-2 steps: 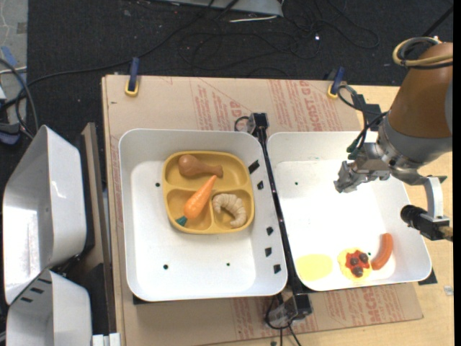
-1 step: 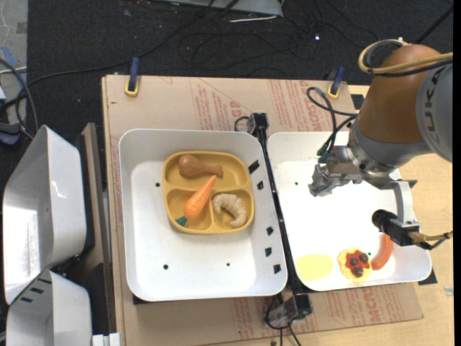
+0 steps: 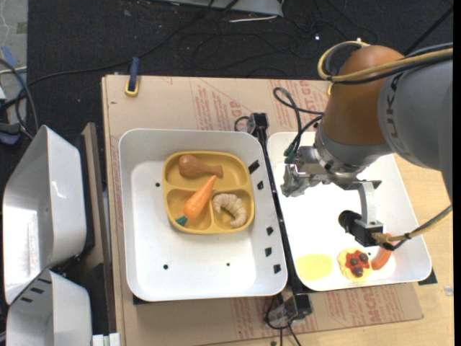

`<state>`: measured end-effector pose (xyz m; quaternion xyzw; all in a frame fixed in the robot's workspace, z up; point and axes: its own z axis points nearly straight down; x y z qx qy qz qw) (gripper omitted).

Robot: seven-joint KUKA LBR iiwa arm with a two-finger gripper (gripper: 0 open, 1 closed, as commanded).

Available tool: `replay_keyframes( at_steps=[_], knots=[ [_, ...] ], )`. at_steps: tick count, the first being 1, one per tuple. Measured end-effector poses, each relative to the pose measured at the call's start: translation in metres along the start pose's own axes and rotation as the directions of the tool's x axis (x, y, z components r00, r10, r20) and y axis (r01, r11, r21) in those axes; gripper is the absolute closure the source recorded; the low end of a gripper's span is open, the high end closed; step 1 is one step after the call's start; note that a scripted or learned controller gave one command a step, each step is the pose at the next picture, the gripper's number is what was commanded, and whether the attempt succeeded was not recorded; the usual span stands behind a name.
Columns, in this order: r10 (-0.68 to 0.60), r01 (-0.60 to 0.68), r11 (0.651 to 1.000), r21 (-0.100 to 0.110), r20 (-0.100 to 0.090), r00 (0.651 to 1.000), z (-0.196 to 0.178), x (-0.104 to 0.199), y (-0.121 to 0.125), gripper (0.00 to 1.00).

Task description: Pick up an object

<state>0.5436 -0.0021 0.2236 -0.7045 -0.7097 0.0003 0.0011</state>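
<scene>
My gripper (image 3: 330, 187) hangs under the grey and orange wrist over the upper middle of the right bin (image 3: 403, 193), and the wrist hides most of it. Near that bin's front edge lie a flat yellow disc (image 3: 315, 267), a small tart with red and dark berries (image 3: 354, 262) and an orange sausage-like piece (image 3: 382, 258). A small black part (image 3: 358, 227) sits just above the tart, at the end of a grey bracket (image 3: 368, 197). I see nothing held in the gripper.
The left bin (image 3: 144, 222) holds a yellow divided plate (image 3: 171, 170) with a brown drumstick (image 3: 199, 166), an orange carrot (image 3: 199, 198) and a pale shrimp (image 3: 231, 207). Black clips line the wall between the bins (image 3: 272, 215). Cables trail behind the bench.
</scene>
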Motion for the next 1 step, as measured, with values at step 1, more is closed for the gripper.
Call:
replay_keyframes(
  at_steps=[1],
  knots=[
    [-0.001, 0.001, 1.000, -0.004, 0.000, 1.000, -0.0021, 0.0589, 0.0144, 1.00]
  ],
)
